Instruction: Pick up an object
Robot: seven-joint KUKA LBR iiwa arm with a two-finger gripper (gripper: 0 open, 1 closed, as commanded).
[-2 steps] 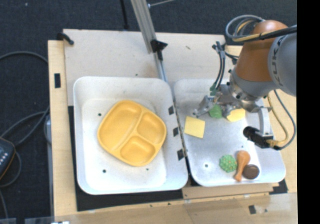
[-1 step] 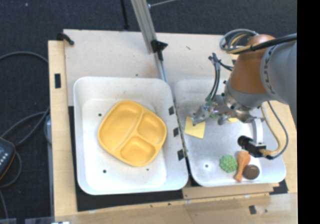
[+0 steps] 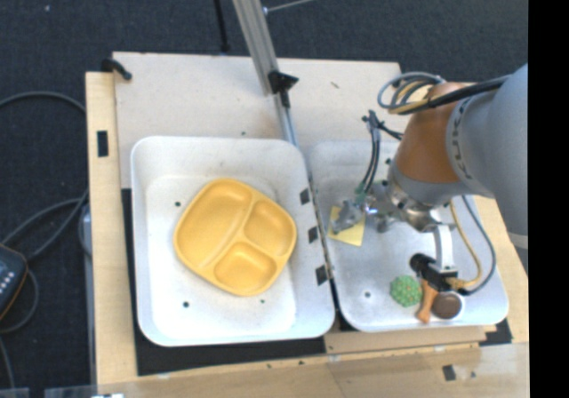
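Observation:
My gripper (image 3: 366, 210) hangs low over the left part of the right bin (image 3: 373, 303), reaching in from the right. Its tip sits right at the upper edge of a flat pale-yellow piece (image 3: 348, 232) lying near the bin's left wall; whether it touches the piece is hidden. A small green bumpy ball (image 3: 405, 290) rests near the bin's front edge. Just right of the ball lies a brown round thing with an orange stub (image 3: 439, 306).
The left bin (image 3: 156, 174) holds a yellow divided plate (image 3: 235, 234) at its middle. A slanted metal rail (image 3: 258, 32) runs from the top down to the gap between the bins. The grey arm with its orange band (image 3: 436, 143) covers the right bin's back right.

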